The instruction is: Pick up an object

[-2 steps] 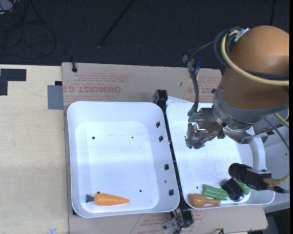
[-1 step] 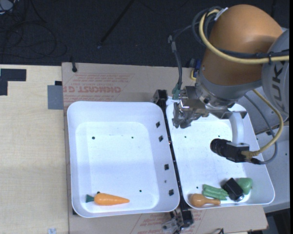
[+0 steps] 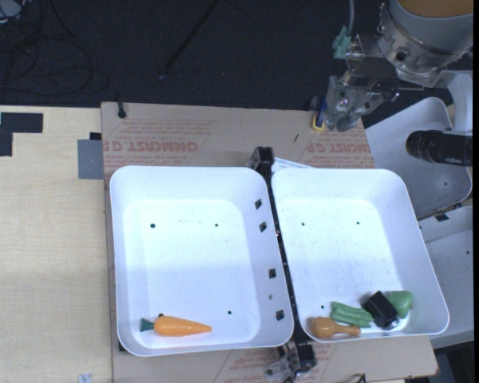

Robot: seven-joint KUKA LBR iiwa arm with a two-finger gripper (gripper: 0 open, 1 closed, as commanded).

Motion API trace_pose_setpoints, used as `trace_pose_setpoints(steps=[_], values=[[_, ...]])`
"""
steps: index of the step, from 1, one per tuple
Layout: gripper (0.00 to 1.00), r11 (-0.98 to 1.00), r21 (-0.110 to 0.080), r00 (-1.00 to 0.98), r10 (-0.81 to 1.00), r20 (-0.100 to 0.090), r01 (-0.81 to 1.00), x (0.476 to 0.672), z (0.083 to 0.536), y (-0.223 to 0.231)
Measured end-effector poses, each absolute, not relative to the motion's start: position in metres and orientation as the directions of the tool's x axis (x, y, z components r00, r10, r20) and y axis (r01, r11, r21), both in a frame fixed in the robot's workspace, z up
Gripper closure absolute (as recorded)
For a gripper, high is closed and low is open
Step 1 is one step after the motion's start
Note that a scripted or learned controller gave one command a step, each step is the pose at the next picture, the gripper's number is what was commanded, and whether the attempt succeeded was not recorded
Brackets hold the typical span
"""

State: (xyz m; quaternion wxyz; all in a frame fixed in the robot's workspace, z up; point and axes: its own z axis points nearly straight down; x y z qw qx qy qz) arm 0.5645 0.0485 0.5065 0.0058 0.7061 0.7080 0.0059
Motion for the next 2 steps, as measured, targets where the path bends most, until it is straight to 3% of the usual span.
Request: trace_pose_setpoints(steps=[1, 2], values=[[1.0, -0.005, -0.019, 0.005, 1.0, -0.002, 1.0, 0.497, 0.375, 0.01], [1.0, 0.003, 0.001, -0.003, 1.0, 0.0, 1.0, 0.535, 0.408, 0.038]])
